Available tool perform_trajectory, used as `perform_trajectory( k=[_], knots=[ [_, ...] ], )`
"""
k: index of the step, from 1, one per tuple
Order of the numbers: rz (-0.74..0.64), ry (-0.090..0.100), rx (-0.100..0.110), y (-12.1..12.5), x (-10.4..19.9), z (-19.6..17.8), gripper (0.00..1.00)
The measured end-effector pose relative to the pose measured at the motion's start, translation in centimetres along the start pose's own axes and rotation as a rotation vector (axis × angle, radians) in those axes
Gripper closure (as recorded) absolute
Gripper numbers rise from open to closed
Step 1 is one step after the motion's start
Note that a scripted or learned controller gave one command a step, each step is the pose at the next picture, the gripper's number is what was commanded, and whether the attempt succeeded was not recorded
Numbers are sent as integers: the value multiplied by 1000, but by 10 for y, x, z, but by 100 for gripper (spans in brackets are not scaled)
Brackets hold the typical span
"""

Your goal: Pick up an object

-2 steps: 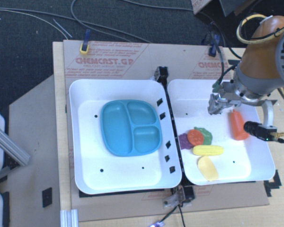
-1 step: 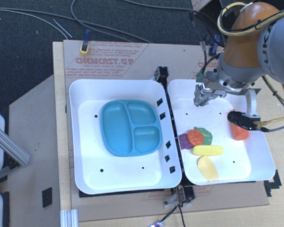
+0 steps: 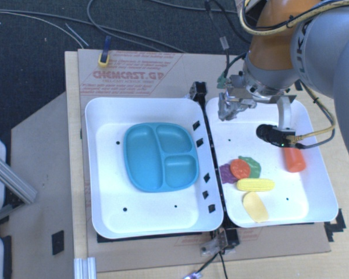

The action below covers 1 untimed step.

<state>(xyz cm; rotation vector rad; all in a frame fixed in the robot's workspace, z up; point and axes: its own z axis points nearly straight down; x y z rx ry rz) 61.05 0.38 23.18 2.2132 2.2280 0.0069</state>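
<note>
Claw (image 3: 229,114) | finger state unclear | toy food cluster (image 3: 248,175) lies below-right, apart, right bin (image 3: 314,205)

**Bench setup, what's sitting on it**

So the bench (image 3: 75,156) is topped with a brown board with red print on it, and two shallow white bins sit side by side on that. Left bin (image 3: 104,214) and right bin (image 3: 314,208) touch along the middle, where black clips line the seam
</note>
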Motion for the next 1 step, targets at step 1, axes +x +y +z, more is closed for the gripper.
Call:
perform_trajectory(
  k=[1],
  knots=[
    [1,-1,2,10,45,4,100]
  ],
)
